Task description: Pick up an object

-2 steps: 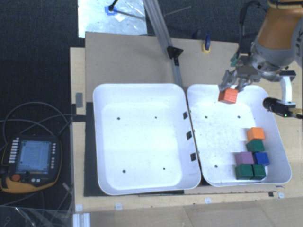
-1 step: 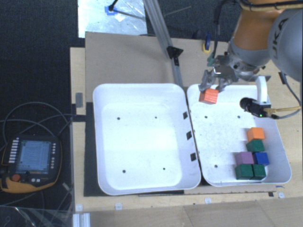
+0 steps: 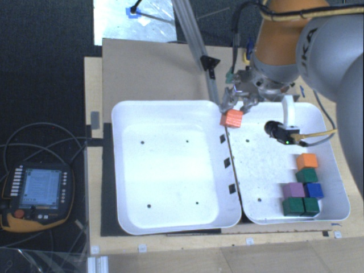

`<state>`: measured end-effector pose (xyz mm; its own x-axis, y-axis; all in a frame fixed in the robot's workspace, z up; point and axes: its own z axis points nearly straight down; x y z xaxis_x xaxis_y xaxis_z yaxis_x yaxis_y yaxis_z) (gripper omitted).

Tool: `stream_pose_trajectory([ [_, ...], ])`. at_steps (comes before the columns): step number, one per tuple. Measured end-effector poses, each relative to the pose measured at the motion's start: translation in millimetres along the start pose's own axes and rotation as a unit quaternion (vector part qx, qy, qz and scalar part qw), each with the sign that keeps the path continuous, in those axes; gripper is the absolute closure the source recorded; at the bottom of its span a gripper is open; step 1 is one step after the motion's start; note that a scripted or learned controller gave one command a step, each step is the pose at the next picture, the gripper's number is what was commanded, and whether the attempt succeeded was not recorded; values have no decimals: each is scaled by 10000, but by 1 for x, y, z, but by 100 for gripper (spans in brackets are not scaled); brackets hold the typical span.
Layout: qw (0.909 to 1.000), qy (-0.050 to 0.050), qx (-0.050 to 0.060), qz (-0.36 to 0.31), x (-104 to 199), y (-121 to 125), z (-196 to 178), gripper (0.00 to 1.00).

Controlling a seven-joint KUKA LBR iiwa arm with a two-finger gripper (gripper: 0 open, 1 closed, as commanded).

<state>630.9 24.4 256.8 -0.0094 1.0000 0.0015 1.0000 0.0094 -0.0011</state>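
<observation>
Gripper [image 3: 234,108] | fingers clamped on orange-red block [image 3: 232,119] | held above dividing rim between white bins [image 3: 230,152]

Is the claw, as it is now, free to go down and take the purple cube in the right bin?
Probably not yet: the claw already holds an orange-red cube between its fingers. The purple cube also sits tight against green and blue cubes, leaving little room.

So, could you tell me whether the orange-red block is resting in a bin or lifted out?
Lifted. The orange-red block sits between the fingers of the gripper, hanging over the rims where the two bins meet, not among the blocks in the right bin.
</observation>
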Motion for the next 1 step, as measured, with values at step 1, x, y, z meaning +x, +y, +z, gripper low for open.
stream_pose_trajectory([
  [1, 10000, 2, -16, -5, 55, 7, 0, 100],
])
